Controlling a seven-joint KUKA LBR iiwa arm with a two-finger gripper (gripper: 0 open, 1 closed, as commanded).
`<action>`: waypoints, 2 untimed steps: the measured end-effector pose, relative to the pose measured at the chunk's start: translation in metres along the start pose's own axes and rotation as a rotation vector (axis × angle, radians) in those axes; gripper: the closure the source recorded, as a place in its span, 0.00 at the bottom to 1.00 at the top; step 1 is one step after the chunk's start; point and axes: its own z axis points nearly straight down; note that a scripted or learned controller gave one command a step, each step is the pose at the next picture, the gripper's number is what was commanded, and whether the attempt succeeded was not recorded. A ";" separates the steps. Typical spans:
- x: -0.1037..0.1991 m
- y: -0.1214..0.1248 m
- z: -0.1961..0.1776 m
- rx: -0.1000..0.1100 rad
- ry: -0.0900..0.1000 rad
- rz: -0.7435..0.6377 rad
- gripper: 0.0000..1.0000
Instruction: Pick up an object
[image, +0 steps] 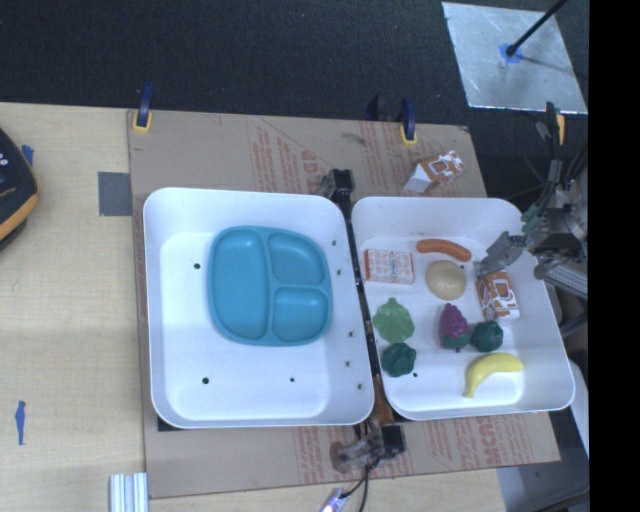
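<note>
The right bin (540, 395) holds several toy foods: an orange sausage (443, 248), a pink-white packet (388, 265), a beige round piece (446, 279), an orange-white packet (497, 296), a light green lettuce (393, 320), purple grapes (453, 325), two dark green pieces (398, 358) (487, 336) and a yellow banana (492, 372). My gripper (497, 257) reaches in from the right edge. It hangs over the bin's right side, just above the orange-white packet and right of the beige piece. Nothing shows held in it.
The left bin (180, 380) carries a blue divided plate (270, 284). A small orange-white carton (435, 171) lies on the cardboard behind the right bin. A yellow-black device (12, 185) sits at the far left edge of the bench.
</note>
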 end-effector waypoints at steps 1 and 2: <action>0.008 0.016 0.190 0.000 -0.001 0.000 0.00; 0.007 0.016 0.180 0.001 -0.003 -0.002 1.00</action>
